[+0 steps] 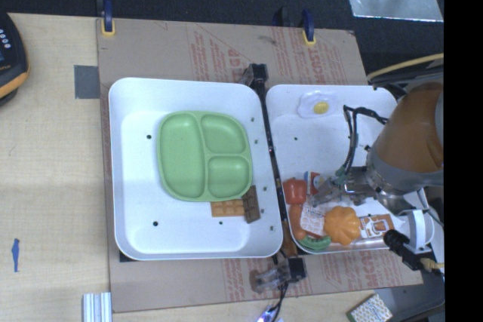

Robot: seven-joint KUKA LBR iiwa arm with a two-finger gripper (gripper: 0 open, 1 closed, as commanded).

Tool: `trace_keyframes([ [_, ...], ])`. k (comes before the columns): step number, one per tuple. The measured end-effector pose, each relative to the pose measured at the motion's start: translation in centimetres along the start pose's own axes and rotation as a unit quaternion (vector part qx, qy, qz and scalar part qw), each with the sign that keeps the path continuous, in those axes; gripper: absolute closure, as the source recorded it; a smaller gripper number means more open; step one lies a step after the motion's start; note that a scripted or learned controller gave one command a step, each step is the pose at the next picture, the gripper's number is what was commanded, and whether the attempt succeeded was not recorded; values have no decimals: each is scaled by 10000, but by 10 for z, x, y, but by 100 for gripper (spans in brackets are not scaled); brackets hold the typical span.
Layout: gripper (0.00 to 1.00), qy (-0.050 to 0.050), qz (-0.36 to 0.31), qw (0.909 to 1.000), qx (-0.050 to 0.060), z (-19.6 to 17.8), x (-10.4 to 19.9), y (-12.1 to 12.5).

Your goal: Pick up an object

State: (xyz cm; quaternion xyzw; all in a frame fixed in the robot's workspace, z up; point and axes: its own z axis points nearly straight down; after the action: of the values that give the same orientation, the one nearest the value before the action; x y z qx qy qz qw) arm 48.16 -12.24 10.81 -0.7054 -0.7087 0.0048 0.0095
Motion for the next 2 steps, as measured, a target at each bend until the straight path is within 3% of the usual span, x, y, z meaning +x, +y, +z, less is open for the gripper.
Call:
trace_keyframes([
  [1, 0, -100, 12, 9998, -178, 8, 5, 59],
  [2, 100, -73, -5, 9998, -162, -1, 8, 58],
])
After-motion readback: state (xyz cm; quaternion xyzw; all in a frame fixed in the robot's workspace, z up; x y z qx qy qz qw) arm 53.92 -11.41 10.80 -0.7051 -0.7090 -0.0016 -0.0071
